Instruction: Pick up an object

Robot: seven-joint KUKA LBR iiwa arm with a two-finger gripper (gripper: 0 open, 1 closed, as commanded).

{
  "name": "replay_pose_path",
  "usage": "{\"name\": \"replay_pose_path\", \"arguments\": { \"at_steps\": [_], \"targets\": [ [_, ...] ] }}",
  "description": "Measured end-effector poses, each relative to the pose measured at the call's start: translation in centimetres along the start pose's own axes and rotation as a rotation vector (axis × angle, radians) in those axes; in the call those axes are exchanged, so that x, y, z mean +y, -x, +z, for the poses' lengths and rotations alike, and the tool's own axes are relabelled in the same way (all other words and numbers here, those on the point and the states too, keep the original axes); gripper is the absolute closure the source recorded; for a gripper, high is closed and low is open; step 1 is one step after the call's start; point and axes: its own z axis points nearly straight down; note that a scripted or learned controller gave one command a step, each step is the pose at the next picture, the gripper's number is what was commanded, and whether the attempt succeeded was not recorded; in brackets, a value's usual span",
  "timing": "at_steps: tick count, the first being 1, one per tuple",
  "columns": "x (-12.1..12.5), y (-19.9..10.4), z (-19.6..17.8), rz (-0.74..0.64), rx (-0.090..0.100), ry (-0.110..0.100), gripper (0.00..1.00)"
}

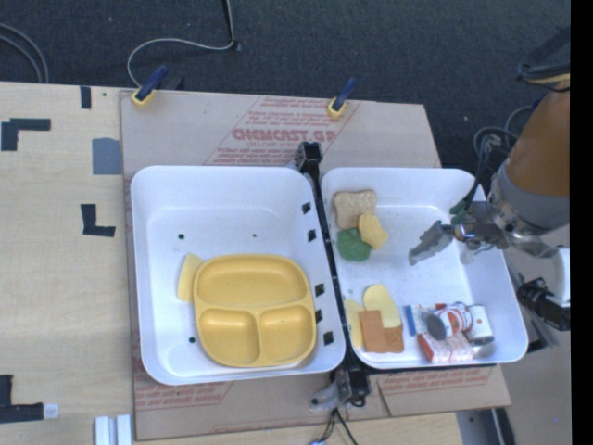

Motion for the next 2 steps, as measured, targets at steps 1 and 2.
{"name": "replay_pose_path", "arguments": {
  "at_steps": [1,2],
  "targets": [
    [-1.6,-4.2,7.6,-0.002,0.003,-0.008,0.0],
    [10.6,-4.2,7.1,-0.004,-0.003,0.009,0.0]
  ]
}}
